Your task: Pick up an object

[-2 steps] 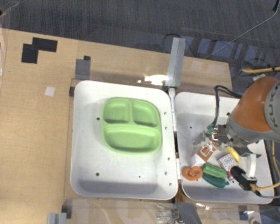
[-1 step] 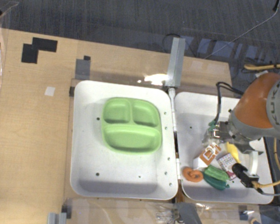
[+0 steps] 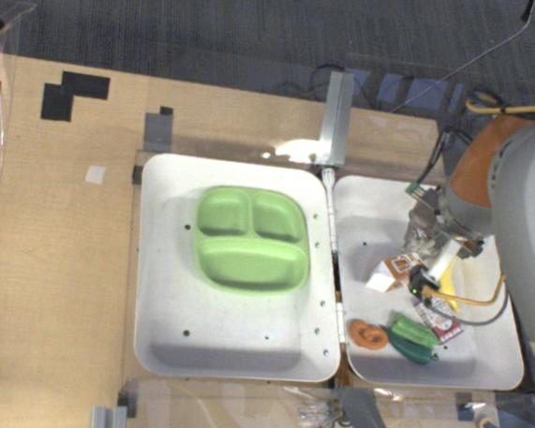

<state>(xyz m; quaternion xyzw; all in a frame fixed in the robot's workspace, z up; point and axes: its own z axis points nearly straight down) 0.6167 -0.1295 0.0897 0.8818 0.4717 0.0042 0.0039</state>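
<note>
Leftward, smooth compartmented green tray [image 3: 250, 239].

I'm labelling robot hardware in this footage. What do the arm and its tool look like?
The arm is bulky and rounded, light grey, with an orange band above the wrist. Below that sits a compact dark metallic tool. Thin black and yellow cables run near the wrist. No markings are legible.

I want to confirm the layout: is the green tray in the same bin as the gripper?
No, the green tray lies in the left bin, while the gripper is over the right bin.
</note>
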